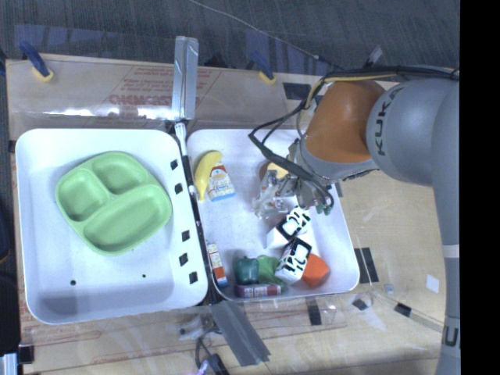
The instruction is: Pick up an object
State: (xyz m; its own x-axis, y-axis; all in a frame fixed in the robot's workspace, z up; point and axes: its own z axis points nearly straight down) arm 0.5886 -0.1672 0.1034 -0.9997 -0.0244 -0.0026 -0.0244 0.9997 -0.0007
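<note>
Front-rim clutter [269,276], claw [273,194] mid-bin

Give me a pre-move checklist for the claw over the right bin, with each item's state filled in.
1. Claw is over the right bin, not the left one: ok.
2. An object sits between the claw's tips: cannot tell; the spot is a blur of metal and cable.
3. Targets lie within the right bin: ok. The banana lies near the divider, and the orange object and green block lie at the near edge.
4. Objects spaced for a clean grasp: not ok at the near edge, where the black-and-white items crowd the orange object.
5. Green divided plate lies in the left bin, away from the arm: ok.
</note>
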